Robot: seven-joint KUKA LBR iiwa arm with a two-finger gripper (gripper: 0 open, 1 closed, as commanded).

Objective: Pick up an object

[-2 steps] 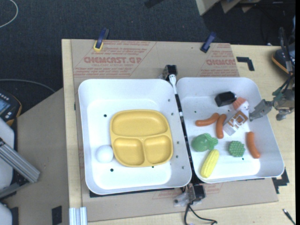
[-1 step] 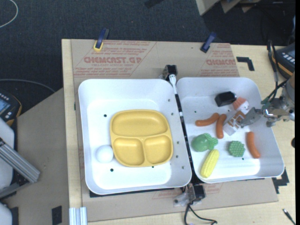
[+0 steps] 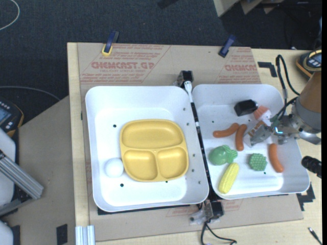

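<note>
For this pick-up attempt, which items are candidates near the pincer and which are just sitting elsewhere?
Job in hand, right bin:
pincer
black block
sausages
green pepper
broccoli
corn cob

Lying about, left bin:
yellow divided plate
white ball

The arm is cut off by the right edge.

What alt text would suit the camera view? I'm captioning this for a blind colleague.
A robot gripper hovers low in the right bin among toy sausages, a corn cob and green vegetables. The left bin holds a yellow divided plate and a white ball.
</note>
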